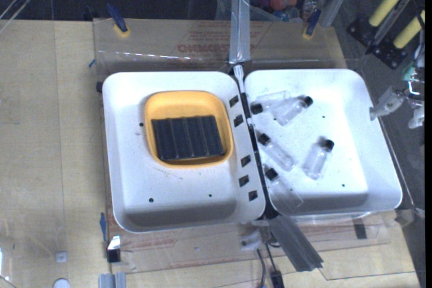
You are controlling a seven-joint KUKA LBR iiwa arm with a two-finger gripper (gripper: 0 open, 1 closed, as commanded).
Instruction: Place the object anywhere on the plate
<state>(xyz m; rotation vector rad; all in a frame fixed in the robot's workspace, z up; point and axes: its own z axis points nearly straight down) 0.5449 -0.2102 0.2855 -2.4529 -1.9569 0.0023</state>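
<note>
Camera view: clear bottles lay in the right bin, the plate in the left.
A yellow plate point(185, 104) carrying a dark ribbed insert point(187, 137) sat in the left bin point(128, 192). Four clear, black-capped bottles lay in the right bin point(351, 172): one point(291, 108) near the top, one point(317, 157) mid-bin, two point(275, 153) point(283, 187) beside the divider. The hand point(413, 94) hung at the right edge, off the desk point(47, 145); whether it was wide or narrow could not be told.

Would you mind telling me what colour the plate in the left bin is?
The plate is yellow-orange, with a dark ribbed block on it, seen in the camera view.
</note>
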